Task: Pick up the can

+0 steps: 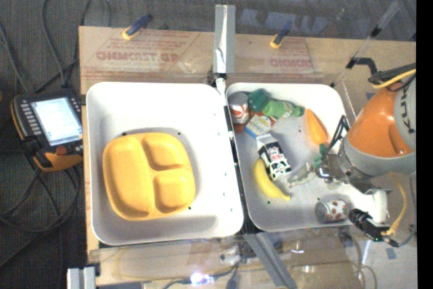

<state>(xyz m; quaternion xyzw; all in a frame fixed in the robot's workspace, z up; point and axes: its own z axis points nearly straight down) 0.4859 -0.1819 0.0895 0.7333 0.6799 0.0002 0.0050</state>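
A can (331, 210) with a red and white label lies on its side near the front right corner of the right bin (298, 221). A second can (238, 109), red with a silver top, stands upright in that bin's far left corner. My gripper (306, 172) hangs low over the middle of the right bin, just right of the banana (269, 182). It is behind and to the left of the lying can, with nothing visibly held. The orange-banded wrist (379, 128) sits above and to the right of it.
The right bin also holds a green bottle (276, 107), an orange piece (316, 126), a small black and white carton (274, 159) and a wrapper (259, 124). A yellow divided tray (150, 174) lies in the left bin (101, 105). A tablet (53, 120) rests left of the bench.
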